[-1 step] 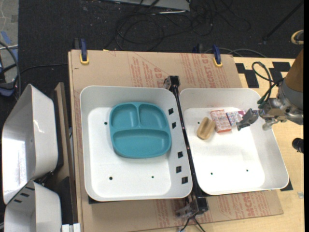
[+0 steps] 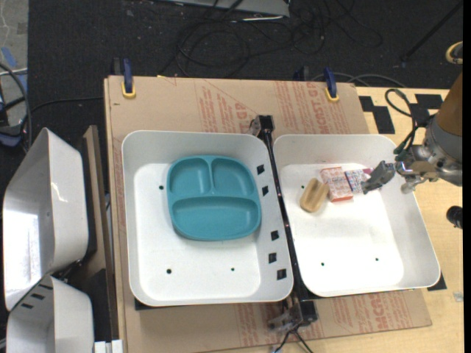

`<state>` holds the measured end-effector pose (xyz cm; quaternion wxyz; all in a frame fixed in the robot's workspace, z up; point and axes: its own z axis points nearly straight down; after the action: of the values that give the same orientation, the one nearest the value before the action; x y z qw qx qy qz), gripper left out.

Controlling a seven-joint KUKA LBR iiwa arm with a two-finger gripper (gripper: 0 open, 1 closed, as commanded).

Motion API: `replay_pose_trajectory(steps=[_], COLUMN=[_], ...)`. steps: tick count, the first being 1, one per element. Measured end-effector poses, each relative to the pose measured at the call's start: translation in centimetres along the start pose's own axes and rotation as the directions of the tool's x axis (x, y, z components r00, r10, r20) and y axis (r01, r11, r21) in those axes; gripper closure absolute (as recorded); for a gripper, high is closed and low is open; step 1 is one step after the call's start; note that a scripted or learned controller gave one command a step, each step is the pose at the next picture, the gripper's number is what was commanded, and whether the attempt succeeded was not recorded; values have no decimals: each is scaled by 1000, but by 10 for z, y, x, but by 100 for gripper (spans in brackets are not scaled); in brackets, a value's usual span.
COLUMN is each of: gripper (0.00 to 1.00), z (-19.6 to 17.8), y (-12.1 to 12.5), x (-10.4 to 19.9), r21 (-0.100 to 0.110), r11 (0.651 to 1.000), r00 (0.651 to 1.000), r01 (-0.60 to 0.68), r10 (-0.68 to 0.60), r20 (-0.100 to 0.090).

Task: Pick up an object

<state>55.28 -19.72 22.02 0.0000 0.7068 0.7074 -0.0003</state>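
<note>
The left bin [image 2: 143, 197] holds a teal divided plate [image 2: 213, 197]. In the right bin [image 2: 383, 226], far-left part, a red-and-white packet [image 2: 340, 182] lies touching a tan bread-like piece [image 2: 313, 195]. The gripper [image 2: 379, 176] hovers just right of the packet, nothing visibly held. Judged: approach step; next, descend over the packet.

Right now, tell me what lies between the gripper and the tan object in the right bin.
In the camera view, a red-and-white packet lies between the gripper and the tan object, touching or nearly touching the tan object's right side.
</note>
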Motion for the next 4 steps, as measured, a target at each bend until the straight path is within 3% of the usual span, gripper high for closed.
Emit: replay_pose_trajectory(steps=[2,3,4], gripper=[0,0,100], z=[106,129,118], y=[0,0,1], x=[10,10,10], r21=[5,1,-1], r11=[1000,1000,1000], r00=[1000,1000,1000], r01=[-2,-2,-2], r10=[2,2,2], r20=[-2,-1,0])
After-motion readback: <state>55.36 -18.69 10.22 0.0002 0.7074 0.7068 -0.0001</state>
